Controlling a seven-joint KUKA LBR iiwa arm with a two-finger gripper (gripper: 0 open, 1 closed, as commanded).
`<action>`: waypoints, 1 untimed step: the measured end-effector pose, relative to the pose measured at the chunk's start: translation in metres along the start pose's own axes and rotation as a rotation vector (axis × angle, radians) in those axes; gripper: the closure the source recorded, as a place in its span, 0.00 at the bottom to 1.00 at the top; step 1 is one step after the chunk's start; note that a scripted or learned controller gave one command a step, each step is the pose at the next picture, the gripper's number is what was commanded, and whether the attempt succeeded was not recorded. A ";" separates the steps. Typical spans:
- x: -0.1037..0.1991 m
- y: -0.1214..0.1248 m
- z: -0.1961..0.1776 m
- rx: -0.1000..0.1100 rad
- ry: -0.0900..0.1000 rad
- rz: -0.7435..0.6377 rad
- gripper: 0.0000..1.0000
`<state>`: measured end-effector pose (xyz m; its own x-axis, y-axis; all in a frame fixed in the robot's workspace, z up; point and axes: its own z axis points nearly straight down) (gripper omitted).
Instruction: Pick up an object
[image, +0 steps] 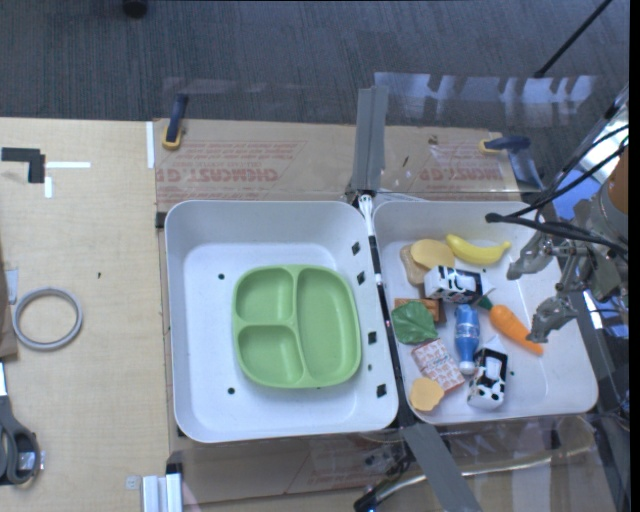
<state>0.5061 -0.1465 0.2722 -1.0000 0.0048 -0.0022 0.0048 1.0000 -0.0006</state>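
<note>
Where the camera view looks down on the bench, two white bins are seen side by side. A green divided plate (297, 326) is laid in the left bin (190, 330). The right bin (560, 385) is crowded with small objects: a yellow banana (476, 249), an orange carrot (513, 327) lying slantwise, a blue bottle (466, 334) with a white cap, a green leaf (414, 322) and a black-and-white cow figure (488, 381). The gripper (541, 291) is held over the bin's right side, just beside the carrot, with its fingers spread and nothing between them.
</note>
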 end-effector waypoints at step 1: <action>0.008 -0.045 0.169 0.000 0.000 -0.001 0.00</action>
<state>0.4982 -0.1913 0.1032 -1.0000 0.0036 -0.0023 0.0036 1.0000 -0.0005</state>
